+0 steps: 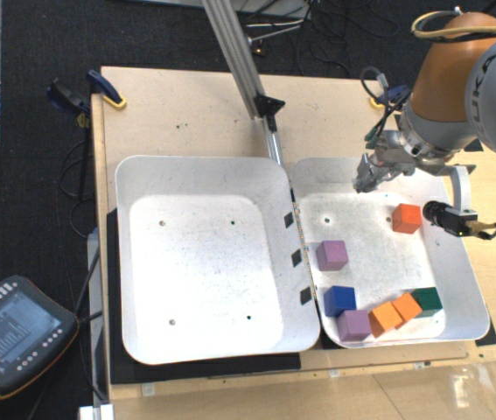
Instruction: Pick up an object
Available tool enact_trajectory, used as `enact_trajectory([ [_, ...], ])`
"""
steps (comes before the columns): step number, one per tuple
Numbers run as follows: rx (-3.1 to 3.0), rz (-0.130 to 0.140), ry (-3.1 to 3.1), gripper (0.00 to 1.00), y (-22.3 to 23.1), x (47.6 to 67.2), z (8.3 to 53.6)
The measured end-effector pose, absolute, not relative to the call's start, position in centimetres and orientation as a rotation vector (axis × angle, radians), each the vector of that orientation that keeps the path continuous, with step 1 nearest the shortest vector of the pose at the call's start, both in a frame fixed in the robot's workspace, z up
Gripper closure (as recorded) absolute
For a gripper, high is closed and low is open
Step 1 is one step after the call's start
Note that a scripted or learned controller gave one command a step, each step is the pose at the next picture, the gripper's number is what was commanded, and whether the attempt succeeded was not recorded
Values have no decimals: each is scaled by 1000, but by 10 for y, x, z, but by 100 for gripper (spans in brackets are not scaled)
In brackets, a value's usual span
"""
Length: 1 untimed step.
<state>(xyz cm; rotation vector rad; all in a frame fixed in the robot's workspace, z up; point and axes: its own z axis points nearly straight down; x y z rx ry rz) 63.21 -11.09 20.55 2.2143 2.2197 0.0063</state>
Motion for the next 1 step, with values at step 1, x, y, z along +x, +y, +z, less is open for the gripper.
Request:
enact_trajectory([
  [1,2215,5,2221,100,-111,633,234],
])
